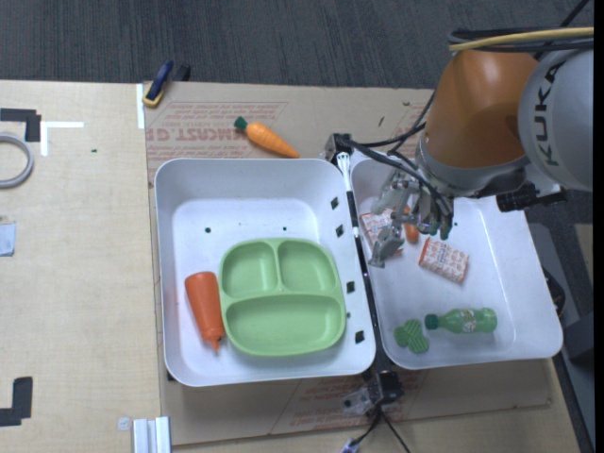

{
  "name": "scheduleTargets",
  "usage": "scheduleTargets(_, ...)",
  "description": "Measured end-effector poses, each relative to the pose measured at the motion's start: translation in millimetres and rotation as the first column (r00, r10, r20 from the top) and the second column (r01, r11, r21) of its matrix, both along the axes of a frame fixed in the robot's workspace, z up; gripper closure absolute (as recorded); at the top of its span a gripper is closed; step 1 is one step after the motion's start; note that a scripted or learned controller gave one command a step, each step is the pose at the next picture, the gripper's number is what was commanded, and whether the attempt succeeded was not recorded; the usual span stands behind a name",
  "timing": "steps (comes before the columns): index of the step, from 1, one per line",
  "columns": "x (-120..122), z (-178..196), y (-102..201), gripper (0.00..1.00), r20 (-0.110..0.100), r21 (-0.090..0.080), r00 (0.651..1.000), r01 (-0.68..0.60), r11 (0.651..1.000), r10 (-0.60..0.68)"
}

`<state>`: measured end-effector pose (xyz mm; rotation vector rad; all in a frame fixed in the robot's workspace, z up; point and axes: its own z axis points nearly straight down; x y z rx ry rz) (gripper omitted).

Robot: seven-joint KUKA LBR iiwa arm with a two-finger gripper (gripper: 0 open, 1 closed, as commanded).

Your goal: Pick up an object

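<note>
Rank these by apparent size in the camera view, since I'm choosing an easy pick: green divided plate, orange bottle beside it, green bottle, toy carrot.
1. green divided plate
2. orange bottle
3. green bottle and toy carrot: look alike, unranked.

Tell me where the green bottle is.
In the camera view, the green bottle lies on its side near the front edge of the right bin, just right of a small green toy and below the pink-and-white packet.

Grey KUKA arm (pixel 557 111) w/ orange band, black cables.
</note>
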<state>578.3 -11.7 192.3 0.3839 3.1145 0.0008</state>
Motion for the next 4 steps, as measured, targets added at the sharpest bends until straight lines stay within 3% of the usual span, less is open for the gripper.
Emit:
scheduleTargets(1,7.3,0.5,-13.2,0.0,0.001,-0.001,0.977,-0.214,0.977,0.214)
scheduleTargets(2,31.3,0.5,-38.6,0.0,0.002,-0.001,0.965,-0.264,0.965,0.264)
scheduleTargets(3,56.9,-48.0,-80.2,0.0,0.002,-0.002,0.957,-0.29,0.957,0.29)
scheduleTargets(4,44.4,-93.8,-81.5,0.0,0.008,-0.006,0.912,-0.411,0.912,0.411)
